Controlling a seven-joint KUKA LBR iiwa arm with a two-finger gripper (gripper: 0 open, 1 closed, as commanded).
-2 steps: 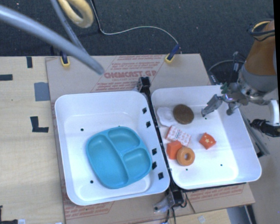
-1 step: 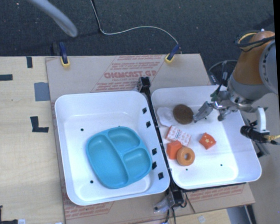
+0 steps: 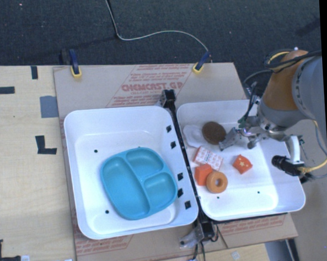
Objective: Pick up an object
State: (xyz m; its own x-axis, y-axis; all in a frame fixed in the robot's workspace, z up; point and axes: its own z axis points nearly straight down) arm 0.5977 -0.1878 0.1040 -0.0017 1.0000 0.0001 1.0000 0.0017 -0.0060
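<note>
The brown round object is lying in the right bin, near a donut and a red block. We are seeing the hand hovering beside it, fingers apart, holding nothing.
</note>
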